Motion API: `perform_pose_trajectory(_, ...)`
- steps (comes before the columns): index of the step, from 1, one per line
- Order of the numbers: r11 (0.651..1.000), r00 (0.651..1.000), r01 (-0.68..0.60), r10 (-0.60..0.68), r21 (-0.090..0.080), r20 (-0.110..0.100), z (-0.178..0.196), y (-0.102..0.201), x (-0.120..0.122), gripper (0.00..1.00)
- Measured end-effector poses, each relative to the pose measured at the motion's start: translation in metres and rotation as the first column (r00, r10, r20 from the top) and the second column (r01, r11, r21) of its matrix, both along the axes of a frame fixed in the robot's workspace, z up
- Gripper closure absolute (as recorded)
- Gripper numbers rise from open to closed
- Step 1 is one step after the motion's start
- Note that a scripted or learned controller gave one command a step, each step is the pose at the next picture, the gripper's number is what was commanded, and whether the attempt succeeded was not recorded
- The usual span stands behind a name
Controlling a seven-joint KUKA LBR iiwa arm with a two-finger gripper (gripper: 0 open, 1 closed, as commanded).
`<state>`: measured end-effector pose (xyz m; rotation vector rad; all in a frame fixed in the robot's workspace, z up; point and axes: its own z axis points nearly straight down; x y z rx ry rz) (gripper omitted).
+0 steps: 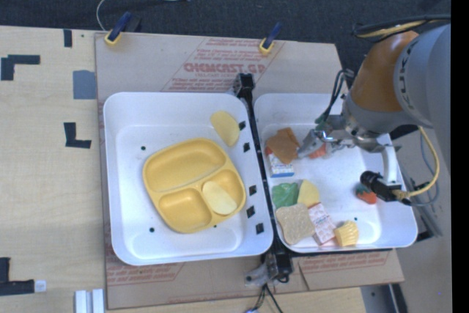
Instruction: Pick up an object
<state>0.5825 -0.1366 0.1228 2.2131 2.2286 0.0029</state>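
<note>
Over the right bin (381, 231), the claw (316, 141) hung low beside a brown toy slice (283, 144) at the bin's far left; whether it was apart or together could not be told. Nothing showed between it.

Objects, right bin (381, 234):
- Brown flat piece (284, 145): near bin's left wall, far half; lies flat, tilted.
- Small white/blue packet (281, 168): just beside brown piece, on its near side.
- Green piece (286, 193): left-centre, touching yellow wedge (309, 193).
- Toast slice (294, 223): near-left corner, flat.
- Red/white packet (320, 222): beside toast, on its right.
- Yellow corn-like piece (346, 234): near edge, right of packet.

Left bin (117, 179):
- Yellow divided plate (183, 172): centre; pale yellow slice (219, 197) in its right compartment.
- Pale yellow piece (226, 127): far-right corner.
</note>
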Motion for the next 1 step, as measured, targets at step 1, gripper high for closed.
perform_pose_trajectory(1,1.000,1.000,-0.003,0.003,-0.002,0.010,0.0664,0.0616,0.0910,1.00)
